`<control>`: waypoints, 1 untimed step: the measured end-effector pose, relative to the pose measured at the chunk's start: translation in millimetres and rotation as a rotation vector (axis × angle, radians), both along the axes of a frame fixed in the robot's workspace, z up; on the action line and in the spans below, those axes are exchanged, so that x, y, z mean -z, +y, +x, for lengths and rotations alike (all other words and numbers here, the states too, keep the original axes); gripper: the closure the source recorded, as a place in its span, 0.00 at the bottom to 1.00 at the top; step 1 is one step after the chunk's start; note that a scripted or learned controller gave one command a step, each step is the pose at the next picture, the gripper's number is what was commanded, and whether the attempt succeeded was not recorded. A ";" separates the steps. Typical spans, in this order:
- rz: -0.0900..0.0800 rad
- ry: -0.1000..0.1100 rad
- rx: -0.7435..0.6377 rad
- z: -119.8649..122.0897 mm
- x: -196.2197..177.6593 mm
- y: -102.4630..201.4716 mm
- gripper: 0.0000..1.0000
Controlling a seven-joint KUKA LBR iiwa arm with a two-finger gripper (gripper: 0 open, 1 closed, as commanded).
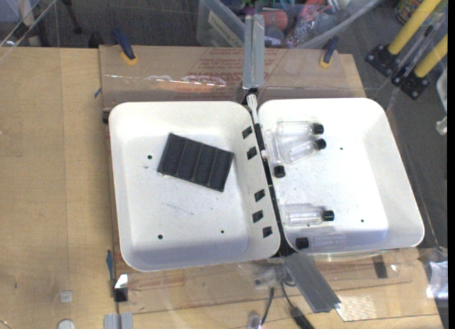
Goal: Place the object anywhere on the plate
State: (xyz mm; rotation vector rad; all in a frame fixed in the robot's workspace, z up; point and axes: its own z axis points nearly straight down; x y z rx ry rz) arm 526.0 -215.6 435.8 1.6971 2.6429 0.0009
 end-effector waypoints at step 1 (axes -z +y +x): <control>-0.002 -0.006 0.000 1.2 -11.2 -0.2 1.00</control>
